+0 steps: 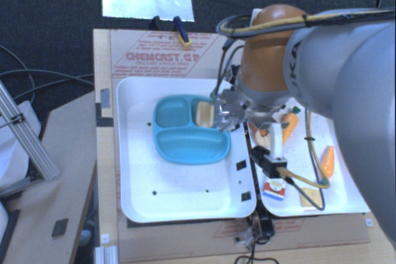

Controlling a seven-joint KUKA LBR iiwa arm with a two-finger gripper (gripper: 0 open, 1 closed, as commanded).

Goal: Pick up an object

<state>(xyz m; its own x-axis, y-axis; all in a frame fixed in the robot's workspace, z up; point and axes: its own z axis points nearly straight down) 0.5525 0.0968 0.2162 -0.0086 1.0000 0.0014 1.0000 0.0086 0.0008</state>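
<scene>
Tan, blocky object [205, 114] sits in blue divided plate's [185, 148] small compartment.

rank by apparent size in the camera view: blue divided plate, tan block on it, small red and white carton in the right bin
1. blue divided plate, clearly largest
2. tan block and red and white carton look alike, so I won't rank them

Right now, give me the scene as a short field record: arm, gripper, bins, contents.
arm: reaches in from the right, above the seam between the bins
gripper: low over the right edge of the blue plate; finger state unclear
left bin: holds a blue divided plate
plate contents: tan block in its upper right compartment, beside the gripper
right bin: two orange carrot-like pieces, small red, white and blue carton, other items partly hidden by the arm
</scene>
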